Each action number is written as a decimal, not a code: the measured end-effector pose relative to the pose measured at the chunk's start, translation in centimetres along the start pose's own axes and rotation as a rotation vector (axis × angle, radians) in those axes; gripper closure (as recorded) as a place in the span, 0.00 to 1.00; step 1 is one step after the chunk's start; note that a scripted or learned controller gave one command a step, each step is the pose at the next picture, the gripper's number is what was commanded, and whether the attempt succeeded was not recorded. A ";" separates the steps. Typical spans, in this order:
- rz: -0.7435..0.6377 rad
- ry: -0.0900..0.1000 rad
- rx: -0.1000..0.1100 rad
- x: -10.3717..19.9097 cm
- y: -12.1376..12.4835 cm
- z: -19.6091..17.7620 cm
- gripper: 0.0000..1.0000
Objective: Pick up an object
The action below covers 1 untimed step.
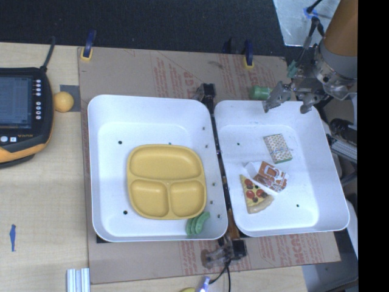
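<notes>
Seen from above at a slant: gripper (290,100) hanging over the far rim of the right bin (316,221), jaws spread apart, nothing between them. Below and nearer, three small candidates for picking lying flat on the bin floor: a patterned square packet (278,148) toward the far side, a red-and-white wrapper (270,176) in the middle, a toy pizza slice (256,194) just nearer, touching or overlapping the wrapper. Likely trouble: all three thin and flat, so fingertips apt to slide over the top or close on air; wrapper and slice so close that a grasp could nudge one while catching the other, or lift both; a descent from the present spot apt to strike the bin rim rather than any item. In the left bin (106,221), a yellow divided plate (165,181) lying centred, with a green toy (197,224) just beside its near right corner, against the bin wall. Both bins white, shallow, side by side on a brown cardboard sheet (152,72) clamped to a pale wooden bench (36,212). At the left, a teach pendant (21,117) with an orange ball (63,101) beside it. Farther back, dark floor; a small green item (261,92) on the cardboard just left of the gripper.
</notes>
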State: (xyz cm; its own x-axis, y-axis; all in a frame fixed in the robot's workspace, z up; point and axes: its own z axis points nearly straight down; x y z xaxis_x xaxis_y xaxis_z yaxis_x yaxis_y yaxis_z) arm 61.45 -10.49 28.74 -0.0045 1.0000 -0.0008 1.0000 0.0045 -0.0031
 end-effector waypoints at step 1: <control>-0.002 -0.002 -0.012 0.3 -7.8 17.4 0.00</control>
State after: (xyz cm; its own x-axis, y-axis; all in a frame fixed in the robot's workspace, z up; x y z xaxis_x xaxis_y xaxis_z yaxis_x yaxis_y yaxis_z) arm 53.63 -10.20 11.34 -0.0061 1.0000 -0.0030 0.9999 0.0061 0.0090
